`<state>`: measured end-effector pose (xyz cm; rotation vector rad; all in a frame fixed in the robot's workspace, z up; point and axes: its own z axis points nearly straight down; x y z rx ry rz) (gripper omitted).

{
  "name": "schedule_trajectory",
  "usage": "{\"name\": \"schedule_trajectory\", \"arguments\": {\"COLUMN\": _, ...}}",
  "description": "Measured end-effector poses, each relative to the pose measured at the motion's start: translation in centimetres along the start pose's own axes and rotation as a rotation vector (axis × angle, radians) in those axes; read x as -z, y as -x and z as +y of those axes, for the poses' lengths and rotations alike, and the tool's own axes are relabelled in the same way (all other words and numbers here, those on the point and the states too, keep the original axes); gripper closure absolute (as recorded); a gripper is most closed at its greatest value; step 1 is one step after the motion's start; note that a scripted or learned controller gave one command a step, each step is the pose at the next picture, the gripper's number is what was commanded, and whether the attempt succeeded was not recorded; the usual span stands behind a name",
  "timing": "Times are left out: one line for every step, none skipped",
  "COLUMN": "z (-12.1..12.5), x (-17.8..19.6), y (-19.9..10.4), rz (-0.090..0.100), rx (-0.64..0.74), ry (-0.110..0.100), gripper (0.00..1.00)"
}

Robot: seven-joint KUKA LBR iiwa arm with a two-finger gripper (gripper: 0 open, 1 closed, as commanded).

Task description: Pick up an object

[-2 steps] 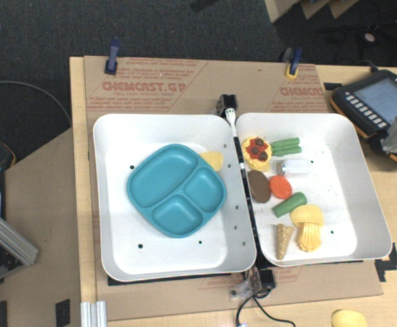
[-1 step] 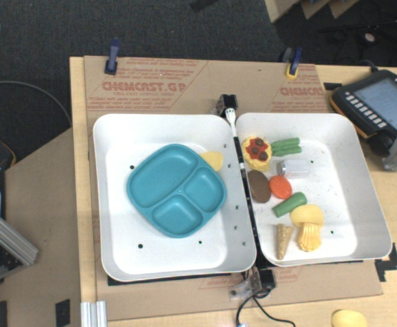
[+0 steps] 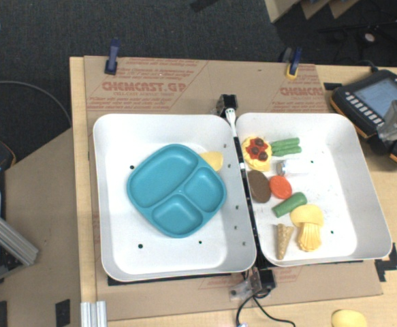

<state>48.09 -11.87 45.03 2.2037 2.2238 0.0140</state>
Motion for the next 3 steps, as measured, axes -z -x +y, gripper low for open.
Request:
{"name": "schedule_trajectory", "arguments": {"z": -0.6, "x": -11.0, "y": 7.8, "rz": 0.002, "rx": -0.017, "ry": -0.024, "gripper": 1.00}}
{"name": "schedule_trajectory", "arguments": {"z": -0.1, "x": -1.5, "y": 2.5, "rz": -0.001, "rx": -0.003, "ry": -0.001, "gripper": 1.00}}
{"name": "schedule_trajectory", "arguments": {"z": -0.4, "x": -7.9, "y": 7.1, "rz": 0.002, "rx": -0.013, "ry": -0.019, "gripper": 1.00}}
